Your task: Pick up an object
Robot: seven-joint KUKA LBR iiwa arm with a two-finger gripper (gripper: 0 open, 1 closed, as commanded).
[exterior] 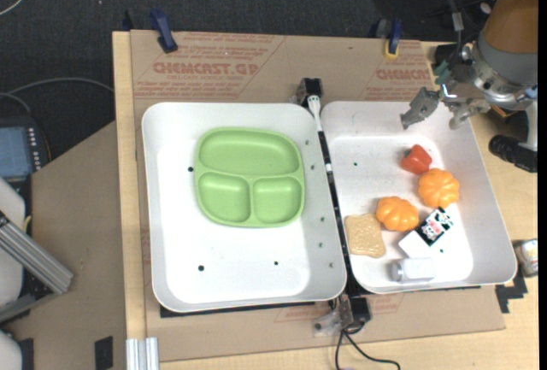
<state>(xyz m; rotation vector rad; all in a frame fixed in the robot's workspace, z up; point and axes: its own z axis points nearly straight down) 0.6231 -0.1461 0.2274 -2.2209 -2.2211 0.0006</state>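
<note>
You had nothing picked yet: end effector [440,108] hung spread and empty at 12 o'clock of the right bin [487,214]. Nearest candidate, the red piece [416,159], lay at 6 o'clock of it. Descent, grasp and lift were all left.

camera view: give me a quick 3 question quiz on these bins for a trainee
1. True or false: the green plate lies in the right bin.
2. How many orange pumpkins are there?
3. Which sits nearest the end effector: A) red pepper B) cracker C) milk carton?

Key: 1. False, it lies in the left bin. 2. Two. 3. A.
</note>
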